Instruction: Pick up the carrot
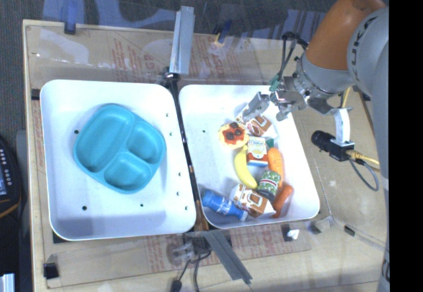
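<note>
The carrot (275, 160) is a short orange piece lying in the right bin (198, 125), near its right wall, between a small carton and a green can. My gripper (268, 107) hangs over the bin's upper part, up and slightly left of the carrot and apart from it. Its fingers (253, 109) are spread open with nothing between them.
Around the carrot lie a banana (243, 170), a green can (268, 182), small cartons (260, 127), a red-orange sausage-like piece (283, 199), a blue bottle (216, 203) and an orange toy (232, 133). The left bin (59, 205) holds a blue divided plate (119, 146).
</note>
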{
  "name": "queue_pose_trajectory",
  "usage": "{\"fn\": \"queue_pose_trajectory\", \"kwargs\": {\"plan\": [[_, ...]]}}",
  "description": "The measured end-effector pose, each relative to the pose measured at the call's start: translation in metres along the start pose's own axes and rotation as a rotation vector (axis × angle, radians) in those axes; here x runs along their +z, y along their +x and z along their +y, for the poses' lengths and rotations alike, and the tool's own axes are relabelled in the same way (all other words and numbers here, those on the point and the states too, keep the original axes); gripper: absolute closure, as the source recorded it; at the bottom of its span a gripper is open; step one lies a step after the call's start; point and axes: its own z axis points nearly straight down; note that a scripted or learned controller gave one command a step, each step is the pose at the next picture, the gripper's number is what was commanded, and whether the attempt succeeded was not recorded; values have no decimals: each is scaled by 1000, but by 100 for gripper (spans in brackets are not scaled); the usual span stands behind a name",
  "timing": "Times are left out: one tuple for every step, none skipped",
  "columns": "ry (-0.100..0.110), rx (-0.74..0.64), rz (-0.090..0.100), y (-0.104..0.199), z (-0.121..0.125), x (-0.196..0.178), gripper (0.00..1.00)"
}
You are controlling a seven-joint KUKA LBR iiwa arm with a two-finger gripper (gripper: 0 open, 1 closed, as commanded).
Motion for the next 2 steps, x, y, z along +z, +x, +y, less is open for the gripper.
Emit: {"fn": "queue_pose_trajectory", "kwargs": {"plan": [[-1, -244, 0, 28, 20, 144, 0], [-7, -249, -2, 28, 23, 129, 100]]}}
